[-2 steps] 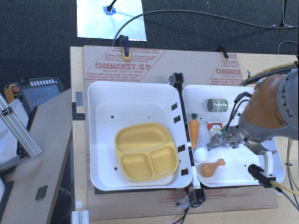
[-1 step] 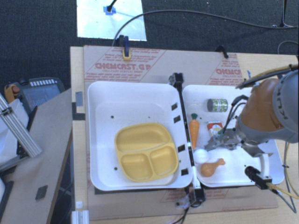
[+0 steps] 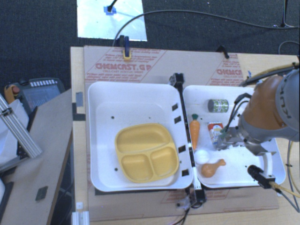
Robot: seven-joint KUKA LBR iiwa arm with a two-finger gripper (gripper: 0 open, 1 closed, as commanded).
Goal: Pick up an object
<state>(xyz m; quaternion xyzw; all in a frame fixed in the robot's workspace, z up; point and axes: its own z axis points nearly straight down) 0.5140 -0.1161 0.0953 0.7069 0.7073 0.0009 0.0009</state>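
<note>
My bench [image 3: 140, 64] is a pale wooden board under a clear sheet printed with red lettering, set on dark speckled carpet [image 3: 37, 27]. A shiny metal plate [image 3: 110, 13] lies on the floor behind it, black cables [image 3: 211, 15] trailing past. At left stands a lower grey table [image 3: 44, 144], what may be a control pendant [image 3: 40, 90], and an aluminium rail [image 3: 16, 125].

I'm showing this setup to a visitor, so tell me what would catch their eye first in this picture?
First, the yellow plastic three-compartment tray, lying in the left white bin. Next, the grey arm with its orange band, reaching from the right over the right white bin. There the small items cluster: an orange toy carrot by the divider, a small can toward the back, a white egg-like ball and a tan toy drumstick near the front.
</note>
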